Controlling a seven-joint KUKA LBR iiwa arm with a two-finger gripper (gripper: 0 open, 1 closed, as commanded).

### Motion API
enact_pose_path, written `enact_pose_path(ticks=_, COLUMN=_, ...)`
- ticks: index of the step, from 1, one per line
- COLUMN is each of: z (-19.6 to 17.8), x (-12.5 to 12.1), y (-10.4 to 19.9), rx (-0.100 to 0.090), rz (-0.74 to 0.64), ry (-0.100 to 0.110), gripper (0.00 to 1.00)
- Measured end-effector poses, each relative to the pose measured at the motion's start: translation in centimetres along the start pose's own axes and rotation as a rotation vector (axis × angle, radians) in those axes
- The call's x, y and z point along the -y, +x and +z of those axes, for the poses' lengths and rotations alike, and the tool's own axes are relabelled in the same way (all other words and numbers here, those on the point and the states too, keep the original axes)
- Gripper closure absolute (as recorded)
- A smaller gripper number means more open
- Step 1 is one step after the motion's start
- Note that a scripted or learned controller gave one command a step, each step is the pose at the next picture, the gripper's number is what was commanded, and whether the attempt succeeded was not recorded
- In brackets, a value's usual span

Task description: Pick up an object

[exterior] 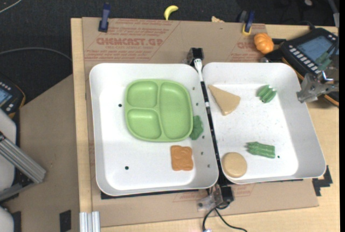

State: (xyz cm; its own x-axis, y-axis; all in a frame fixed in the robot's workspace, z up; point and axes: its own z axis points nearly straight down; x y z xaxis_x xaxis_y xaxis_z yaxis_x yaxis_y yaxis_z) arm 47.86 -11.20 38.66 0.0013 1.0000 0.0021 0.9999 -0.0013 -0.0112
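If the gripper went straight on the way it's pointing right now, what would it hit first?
The gripper is at the right bin's right rim and seems to point left into it. Going straight on, it would probably meet the upper green piece first, but its height is unclear, so it might pass above.

Left white bin (108, 117): green three-compartment plastic tray (159, 109), orange waffle-like square (181, 158), dark green piece (197, 127). Right white bin (291, 117): tan wedge (225, 100), tan round disc (235, 164), two green ridged pieces (266, 94) (261, 149).
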Motion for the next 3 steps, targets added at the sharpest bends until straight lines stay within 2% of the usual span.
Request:
enact_pose_path(ticks=1, z=-6.1, x=-0.1, y=9.3, rx=0.000, rz=-0.013, ry=-0.020, gripper=1.00)
enact_pose_path(ticks=2, z=-15.4, x=0.1, y=11.2, rx=0.001, rz=-0.005, ry=-0.026, gripper=1.00)
enact_pose_path(ticks=3, z=-4.4, x=0.1, y=11.0, rx=0.002, rz=0.001, ry=0.000, gripper=1.00)
